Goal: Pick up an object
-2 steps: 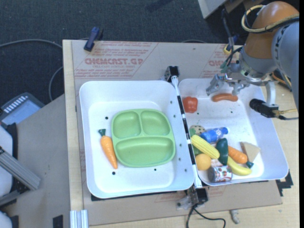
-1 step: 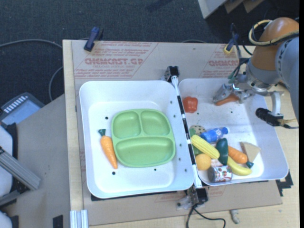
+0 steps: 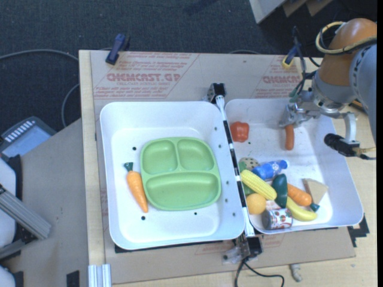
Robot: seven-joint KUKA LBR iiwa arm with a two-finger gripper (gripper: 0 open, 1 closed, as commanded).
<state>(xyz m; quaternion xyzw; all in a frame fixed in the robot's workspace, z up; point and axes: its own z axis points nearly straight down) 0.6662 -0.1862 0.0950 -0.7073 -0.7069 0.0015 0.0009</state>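
my end effector (image 3: 291, 119) sits over the hot dog (image 3: 289, 137) at two o'clock in the right bin (image 3: 341, 184); i cannot tell its state. a shallow grip could let it slip.

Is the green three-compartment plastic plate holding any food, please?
Empty: the green three-compartment plastic plate shows bare compartments; the orange toy carrot lies beside it.

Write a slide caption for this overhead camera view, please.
Robot gripper hovers over a small sausage in the right bin.
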